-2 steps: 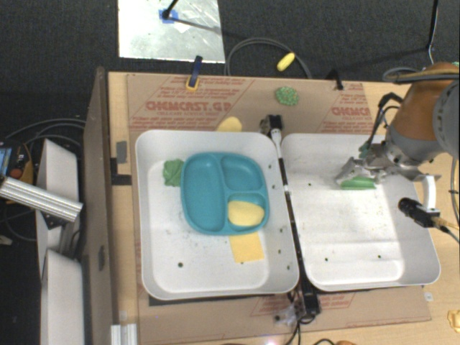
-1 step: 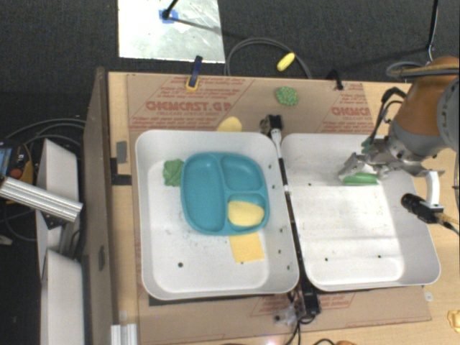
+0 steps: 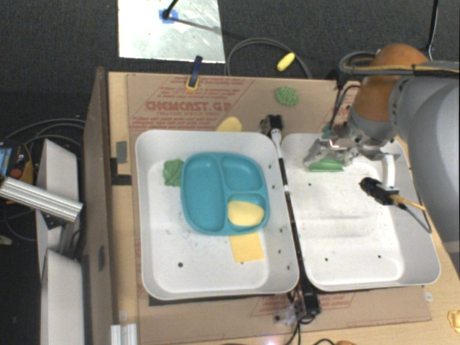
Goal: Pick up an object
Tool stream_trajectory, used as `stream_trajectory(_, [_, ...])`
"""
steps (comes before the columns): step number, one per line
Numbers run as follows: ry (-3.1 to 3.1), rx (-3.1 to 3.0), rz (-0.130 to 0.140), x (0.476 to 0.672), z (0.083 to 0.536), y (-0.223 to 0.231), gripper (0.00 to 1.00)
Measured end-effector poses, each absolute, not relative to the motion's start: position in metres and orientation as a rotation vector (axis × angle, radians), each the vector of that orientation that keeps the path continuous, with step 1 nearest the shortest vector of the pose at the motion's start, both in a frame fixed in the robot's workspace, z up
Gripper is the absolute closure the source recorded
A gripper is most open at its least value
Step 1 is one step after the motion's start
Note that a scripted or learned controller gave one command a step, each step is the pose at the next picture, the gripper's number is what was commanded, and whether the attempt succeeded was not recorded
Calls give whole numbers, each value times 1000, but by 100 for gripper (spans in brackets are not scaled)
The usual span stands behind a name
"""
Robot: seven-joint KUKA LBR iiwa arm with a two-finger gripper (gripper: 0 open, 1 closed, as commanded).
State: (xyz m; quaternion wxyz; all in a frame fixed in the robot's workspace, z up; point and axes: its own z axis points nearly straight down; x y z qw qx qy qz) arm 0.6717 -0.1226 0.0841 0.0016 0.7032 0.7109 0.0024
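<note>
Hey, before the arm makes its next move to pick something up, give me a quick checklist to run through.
1. Claw over a target: ok, it is right above the green piece at the far left corner of the right bin.
2. Green piece gripped: cannot tell, the claw hides the contact.
3. Green piece lifted: not ok, it appears to rest on the bin floor.
4. Room from the bin's far wall: cannot tell, the piece lies close to it.
5. Other things out of the way: ok, the teal plate, yellow lump and yellow square are in the left bin.
</note>
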Motion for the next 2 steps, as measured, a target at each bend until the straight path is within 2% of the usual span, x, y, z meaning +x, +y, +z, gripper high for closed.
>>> stream_trajectory(1, [2230,2204,16,626,216,-53,100])
stream_trajectory(2, [2234,2213,0,580,204,8,100])
